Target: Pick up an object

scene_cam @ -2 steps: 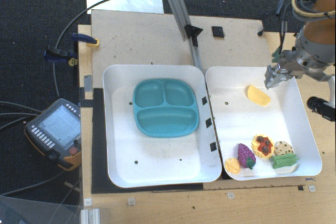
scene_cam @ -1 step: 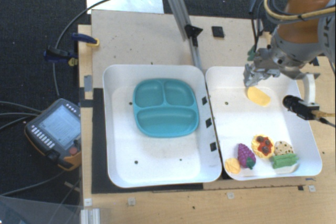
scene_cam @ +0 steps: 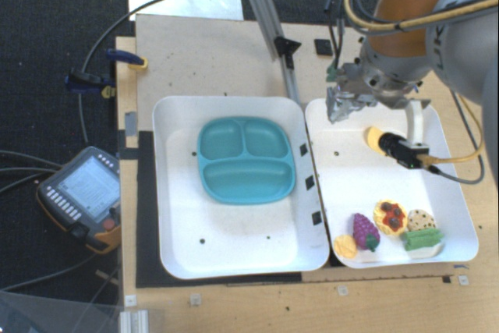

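**White bins: hand (scene_cam: 337, 113) above far corner, no object taken**

Step in hand: the approach. The hand hangs over the far left corner of the right bin (scene_cam: 351, 183), above bare white floor. Nothing is seen in its grip. Whether it is set wide or narrow cannot be told from this angle.

Location of candidates: all small pieces lie together along the near edge of the right bin, well apart from the hand. They are a purple grape cluster (scene_cam: 363, 231), a yellow round piece (scene_cam: 345, 246) just beside it, a red-and-yellow disc (scene_cam: 390, 216), a speckled tan biscuit (scene_cam: 421, 220), and a green piece (scene_cam: 422, 239) touching the biscuit.

Next move, as judged: travel toward the near edge, choose one piece, and descend over it. The pieces sit close, so a neighbour may be nudged.

Materials and shapes: the pieces look like moulded toy food, matte, and the grapes are knobbly. The left bin (scene_cam: 168, 191) holds a teal plate (scene_cam: 245, 160), smooth, with rounded corners and three compartments. Both bins are shallow and glossy, and they rest on a pale board bench (scene_cam: 203, 58).
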Robot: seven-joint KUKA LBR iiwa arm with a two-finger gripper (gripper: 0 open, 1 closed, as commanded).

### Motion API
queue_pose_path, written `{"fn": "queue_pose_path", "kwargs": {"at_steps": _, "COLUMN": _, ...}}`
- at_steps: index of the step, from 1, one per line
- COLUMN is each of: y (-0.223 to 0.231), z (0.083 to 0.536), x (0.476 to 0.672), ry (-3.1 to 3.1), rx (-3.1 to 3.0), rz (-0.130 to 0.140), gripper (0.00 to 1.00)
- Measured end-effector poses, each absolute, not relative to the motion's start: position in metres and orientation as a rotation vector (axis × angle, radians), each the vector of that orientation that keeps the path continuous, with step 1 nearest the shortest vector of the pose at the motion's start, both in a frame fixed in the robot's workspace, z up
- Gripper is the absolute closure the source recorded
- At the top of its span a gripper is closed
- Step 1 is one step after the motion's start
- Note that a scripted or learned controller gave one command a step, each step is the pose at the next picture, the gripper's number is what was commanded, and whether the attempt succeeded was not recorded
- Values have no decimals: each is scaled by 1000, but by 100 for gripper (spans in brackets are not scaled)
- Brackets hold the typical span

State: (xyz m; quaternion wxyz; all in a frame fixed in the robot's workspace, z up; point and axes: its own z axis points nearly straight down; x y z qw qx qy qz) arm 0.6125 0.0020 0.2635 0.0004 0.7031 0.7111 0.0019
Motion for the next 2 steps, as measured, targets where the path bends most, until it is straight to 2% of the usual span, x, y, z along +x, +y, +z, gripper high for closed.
{"fn": "queue_pose_path", "kwargs": {"at_steps": 2, "y": 87, "z": 239, "x": 626, "ry": 2231, "rx": 2212, "rz": 3, "gripper": 100}}
